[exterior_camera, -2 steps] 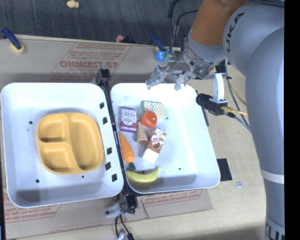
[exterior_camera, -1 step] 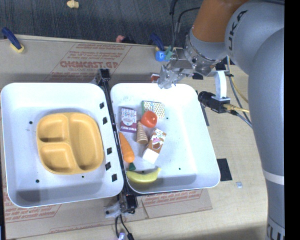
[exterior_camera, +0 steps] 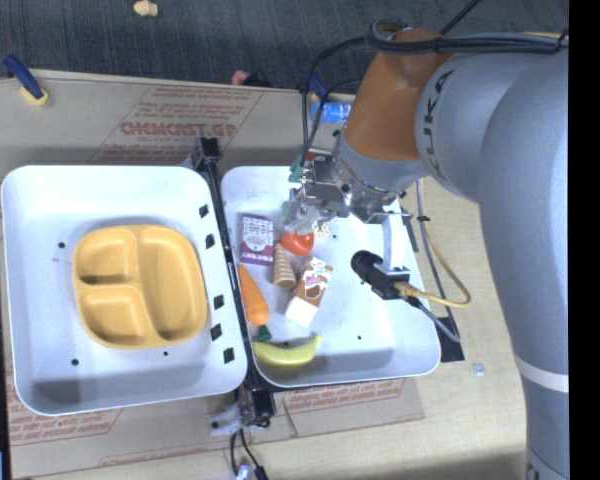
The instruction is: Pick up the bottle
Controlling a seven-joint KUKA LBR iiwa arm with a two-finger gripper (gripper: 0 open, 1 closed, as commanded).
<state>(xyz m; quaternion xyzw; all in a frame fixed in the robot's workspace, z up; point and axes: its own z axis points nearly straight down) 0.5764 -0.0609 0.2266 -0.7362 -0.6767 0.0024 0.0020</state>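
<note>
You see the gripper (exterior_camera: 305,208) low in the right bin (exterior_camera: 405,353), above the bottle (exterior_camera: 311,286) and carrot (exterior_camera: 253,296).

One camera looks down (slantwise) on both bins (exterior_camera: 40,198)

"CHEMCAST GP" on cardboard (exterior_camera: 180,118) (red print)

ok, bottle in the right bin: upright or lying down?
Lying down. The bottle rests on its side on the right bin's floor, beside the carrot and above the banana.
</note>
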